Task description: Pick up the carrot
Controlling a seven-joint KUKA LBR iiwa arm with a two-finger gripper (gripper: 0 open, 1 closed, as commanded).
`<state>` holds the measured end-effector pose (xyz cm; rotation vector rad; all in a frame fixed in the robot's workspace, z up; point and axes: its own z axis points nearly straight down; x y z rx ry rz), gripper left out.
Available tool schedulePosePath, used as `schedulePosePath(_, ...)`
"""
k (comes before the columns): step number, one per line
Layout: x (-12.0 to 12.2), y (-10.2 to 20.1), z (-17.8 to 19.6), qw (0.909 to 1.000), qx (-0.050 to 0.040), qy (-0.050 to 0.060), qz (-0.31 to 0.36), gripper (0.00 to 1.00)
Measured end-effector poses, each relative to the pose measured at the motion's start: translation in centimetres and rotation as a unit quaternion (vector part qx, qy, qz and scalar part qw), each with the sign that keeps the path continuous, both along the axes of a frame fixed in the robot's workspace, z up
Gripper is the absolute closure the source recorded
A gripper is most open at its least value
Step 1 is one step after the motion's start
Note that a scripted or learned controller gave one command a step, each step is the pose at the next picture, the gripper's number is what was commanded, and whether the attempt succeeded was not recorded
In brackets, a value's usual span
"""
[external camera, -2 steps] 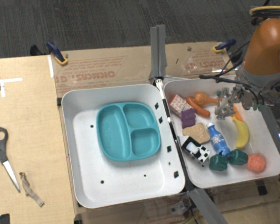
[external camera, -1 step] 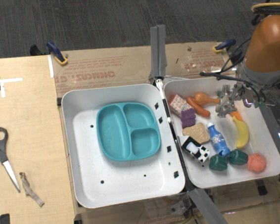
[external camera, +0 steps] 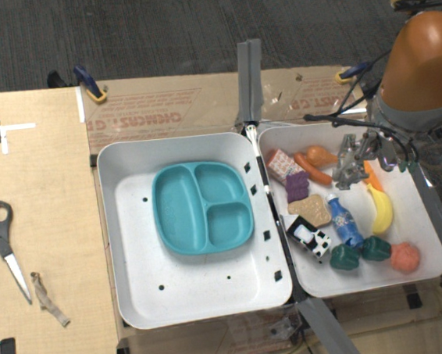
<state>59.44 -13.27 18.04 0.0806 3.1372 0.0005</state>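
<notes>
Overhead, a grey KUKA arm (external camera: 421, 65) with an orange band reaches in from the right and hangs its gripper (external camera: 351, 168) low over the far part of the right bin (external camera: 423, 198), just right of the carrot (external camera: 315, 164). Whether that gripper is released or clenched cannot be told from this angle; nothing is seen caught in it.

The carrot lies on the bin floor at the far left of the toy pile, an orange, tapered piece running from far-left to near-right. A rounder orange lump (external camera: 321, 154) touches its far side, and a pink block (external camera: 281, 163) and a purple block (external camera: 296, 182) sit just to its left. Nearer the camera lie a tan slice of toast (external camera: 312, 210), a blue bottle (external camera: 344, 222), a yellow banana (external camera: 380, 209), a black-and-white cube (external camera: 312, 240), two dark green pieces (external camera: 360, 253) and a pink ball (external camera: 405, 257).

By its look the carrot is a toy, probably light, stiff and smooth plastic, so it would likely slip or roll under a glancing pinch. The surest hold appears to be across its thicker middle, jaws set square to its length, clear of the orange lump and the purple block.

The left bin (external camera: 125, 237) holds a teal divided plate (external camera: 204, 206); scissors (external camera: 0, 239) rest on the bench at far left.
</notes>
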Motion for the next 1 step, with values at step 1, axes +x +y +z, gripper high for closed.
schedulePosePath(1,0.13,0.03,0.97,1.0,-0.0007,-0.002,0.001,1.0)
